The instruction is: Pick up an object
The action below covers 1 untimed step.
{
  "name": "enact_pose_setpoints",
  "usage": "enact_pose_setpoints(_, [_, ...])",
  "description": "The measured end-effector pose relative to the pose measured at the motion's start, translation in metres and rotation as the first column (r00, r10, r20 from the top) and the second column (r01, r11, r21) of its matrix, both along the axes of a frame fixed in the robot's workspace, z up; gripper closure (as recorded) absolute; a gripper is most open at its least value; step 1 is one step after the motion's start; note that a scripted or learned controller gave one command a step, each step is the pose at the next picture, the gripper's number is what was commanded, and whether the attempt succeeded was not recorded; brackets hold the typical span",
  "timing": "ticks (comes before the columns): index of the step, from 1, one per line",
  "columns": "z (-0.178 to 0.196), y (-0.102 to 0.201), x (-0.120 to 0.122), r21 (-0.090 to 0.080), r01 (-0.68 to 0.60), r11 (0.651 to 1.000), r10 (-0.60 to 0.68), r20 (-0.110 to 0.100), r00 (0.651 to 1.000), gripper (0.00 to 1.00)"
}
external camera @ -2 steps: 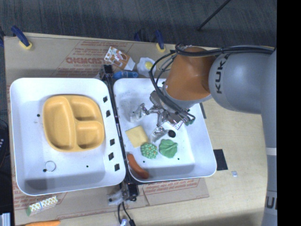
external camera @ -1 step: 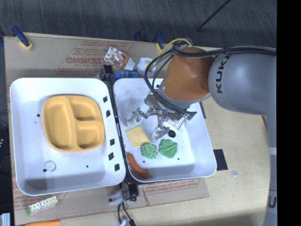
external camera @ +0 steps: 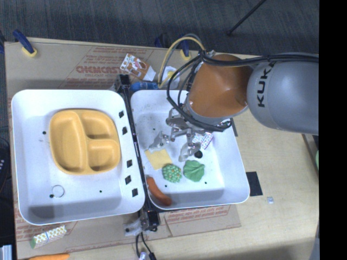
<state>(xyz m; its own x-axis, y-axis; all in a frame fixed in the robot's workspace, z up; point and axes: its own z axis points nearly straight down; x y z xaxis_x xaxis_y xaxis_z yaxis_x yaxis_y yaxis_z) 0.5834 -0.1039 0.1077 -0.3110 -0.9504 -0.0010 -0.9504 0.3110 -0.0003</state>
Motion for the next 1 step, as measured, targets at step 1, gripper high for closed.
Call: enact_pose_setpoints(1, [-0.0158,-0.1022,0.0053,0.0,-0.199,0.98,0.199,-0.002,0.98,0.0])
